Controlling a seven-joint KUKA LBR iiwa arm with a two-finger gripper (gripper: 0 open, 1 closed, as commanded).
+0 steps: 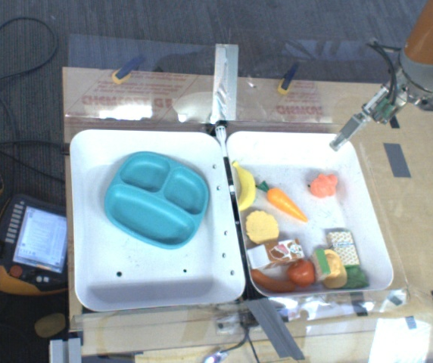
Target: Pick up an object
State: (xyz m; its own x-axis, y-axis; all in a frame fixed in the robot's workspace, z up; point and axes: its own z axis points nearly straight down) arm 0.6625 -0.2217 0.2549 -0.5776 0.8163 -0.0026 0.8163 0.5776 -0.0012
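Two white bins sit side by side on the bench, meeting at a shared middle rim. The left bin (88, 278) carries a blue divided plate (157, 198) lying flat toward its far half, nearer the middle rim than the left wall. The right bin (292, 148) holds a scatter of toy food. A banana (244, 186) lies along the middle rim near the far left corner, and just beside it an orange carrot (285, 203) with a green top points toward the near right. A pink lumpy piece (323, 185) rests alone toward the right wall, well apart from the rest. Below the banana sits a round yellow biscuit (262, 227), touching a small printed carton (281, 252) at its near side. A red tomato (302, 272) lies against the carton near the front wall, with a brown sausage (271, 280) just beside it along the front rim. In the near right corner a patterned packet (341, 246) lies over a cluster of a yellow-and-green piece (330, 267) and something dark green (356, 277). The arm reaches in from the right, its orange band at the top right edge, and the gripper (339, 143) hangs over the far right corner of the right bin, just at the rim, with nothing visible in it; whether it is released or clenched cannot be told.
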